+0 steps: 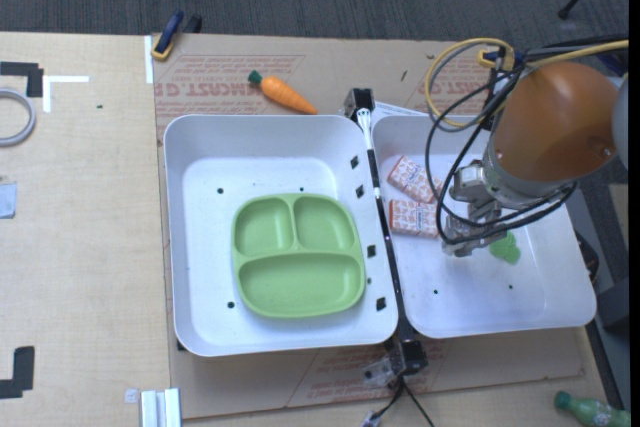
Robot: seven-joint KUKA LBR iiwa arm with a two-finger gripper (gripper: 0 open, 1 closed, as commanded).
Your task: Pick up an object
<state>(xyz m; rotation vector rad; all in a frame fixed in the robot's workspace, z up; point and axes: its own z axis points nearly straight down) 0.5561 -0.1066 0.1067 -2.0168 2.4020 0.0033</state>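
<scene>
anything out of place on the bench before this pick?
Yes. A toy carrot lies on the cardboard behind the left bin, outside both bins. In the right bin, two small patterned packets lie askew near the divider. A green item sits partly hidden under the gripper.

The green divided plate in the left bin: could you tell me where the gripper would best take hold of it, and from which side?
Probably at the rim. The green divided plate lies flat in the left bin, too broad to span, so its raised outer edge is the only thin part. I would come straight down on the right-hand rim, nearest the gripper, one finger inside the plate and one outside, where bare floor leaves room.
</scene>
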